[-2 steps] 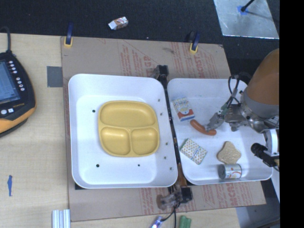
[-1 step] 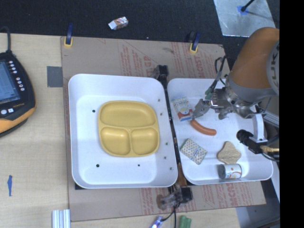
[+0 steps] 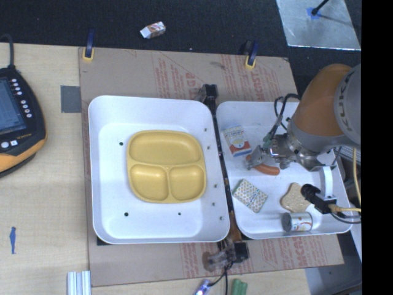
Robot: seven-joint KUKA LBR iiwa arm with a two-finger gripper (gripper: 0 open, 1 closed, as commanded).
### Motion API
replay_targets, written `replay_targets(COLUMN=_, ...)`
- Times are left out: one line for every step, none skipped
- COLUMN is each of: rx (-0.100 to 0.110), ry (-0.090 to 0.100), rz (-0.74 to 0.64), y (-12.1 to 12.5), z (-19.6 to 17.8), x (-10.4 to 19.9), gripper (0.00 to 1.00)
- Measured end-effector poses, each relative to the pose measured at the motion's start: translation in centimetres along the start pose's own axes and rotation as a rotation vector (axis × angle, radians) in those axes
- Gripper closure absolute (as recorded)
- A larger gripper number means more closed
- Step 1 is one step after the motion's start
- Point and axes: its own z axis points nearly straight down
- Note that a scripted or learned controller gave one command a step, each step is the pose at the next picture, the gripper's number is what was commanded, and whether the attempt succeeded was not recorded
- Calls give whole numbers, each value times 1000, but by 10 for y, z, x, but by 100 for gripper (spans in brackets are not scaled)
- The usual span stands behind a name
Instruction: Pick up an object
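Seen from above at a slant: two shallow white bins side by side on a cardboard-covered bench. Left bin [image 3: 104,220] holding a yellow three-compartment plate [image 3: 166,165], lying flat near the middle. Right bin [image 3: 245,226] holding several small things: a small carton with red and blue print [image 3: 236,140] near the upper left, an orange sausage-shaped toy [image 3: 268,169] near the middle, a patterned flat packet [image 3: 250,195] lower left, a tan bread-shaped piece [image 3: 294,198] lower right, and a small can on its side [image 3: 299,222] by the bottom rim. Grey arm with orange band reaching in from the right, gripper [image 3: 263,157] lowered over the middle of the right bin, just above or touching the orange sausage-shaped toy; grip state impossible to tell. Black and orange handheld controller [image 3: 17,118] lying at the bench's left edge.
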Motion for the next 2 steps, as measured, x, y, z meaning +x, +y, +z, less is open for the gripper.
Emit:
replay_targets(rx=-2, ry=0, rz=-1, y=-64, z=19, x=-27, gripper=0)
replay_targets(rx=-4, ry=1, rz=3, y=-2, z=2, x=-89, gripper=0)
